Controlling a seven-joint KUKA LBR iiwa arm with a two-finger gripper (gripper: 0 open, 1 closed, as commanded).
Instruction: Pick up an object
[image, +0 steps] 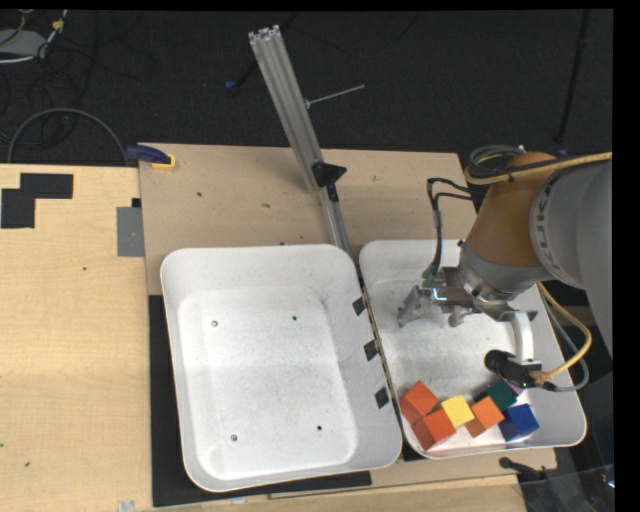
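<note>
Blocks (458, 412) sit clustered in the right bin's (400, 270) near corner, while the fingers (411, 305) hover spread and empty above bare floor — drop squarely over one block.

Two white bins (262, 262); about six coloured blocks (458, 411).

Single fixed camera above the bench (260, 190), angled down on both bins (190, 290), arm (560, 220) from right
</note>
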